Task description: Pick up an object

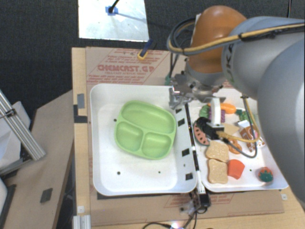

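Looking across from the left, the left bin [102, 128] has just one thing in it, a green divided plate [145, 129] lying flat around the middle, with its long side running from far-left to near-right. Bare white floor all round it, so it's easy to get at, though it's a wide flat thing for two fingers.

Next comes the divider [190, 142] where the two bins meet, running near to far. The gripper [177, 95] sits over the far end of that divider, right at the far-right corner of the left bin. Honestly I can't tell how it's set, and nothing I can see sits in it, so I'd guess it's carrying nothing.

Right of that, the right bin [248, 184] is where all the clutter is: two bread slices [217, 160] near the divider, an orange block [235, 169] just beside them, a dark spoon-like thing [202, 129] farther back, a carrot [228, 108] toward the far side and a small green-and-orange ball [265, 174] near the right corner.

So the pickable stuff mostly lies near and right of the gripper. The plate lies near and left, about as close. I'd say the pile is the tricky part: things touch or overlap there, so coming down on one could nudge its neighbours. The arm [267, 56] itself hides the far-right part of that bin.
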Action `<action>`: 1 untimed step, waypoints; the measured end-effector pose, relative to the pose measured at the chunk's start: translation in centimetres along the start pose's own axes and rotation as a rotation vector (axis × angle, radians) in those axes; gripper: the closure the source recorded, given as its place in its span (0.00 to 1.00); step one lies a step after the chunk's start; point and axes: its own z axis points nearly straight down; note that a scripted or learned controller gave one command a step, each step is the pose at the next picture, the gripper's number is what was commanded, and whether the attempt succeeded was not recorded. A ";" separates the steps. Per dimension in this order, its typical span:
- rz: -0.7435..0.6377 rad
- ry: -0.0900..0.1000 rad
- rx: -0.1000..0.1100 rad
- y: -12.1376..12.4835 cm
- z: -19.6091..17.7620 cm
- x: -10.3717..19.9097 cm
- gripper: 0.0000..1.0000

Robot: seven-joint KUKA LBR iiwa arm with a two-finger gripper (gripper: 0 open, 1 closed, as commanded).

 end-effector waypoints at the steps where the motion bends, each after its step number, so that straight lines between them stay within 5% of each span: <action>1: 0.000 -0.001 0.000 0.7 0.2 -0.2 1.00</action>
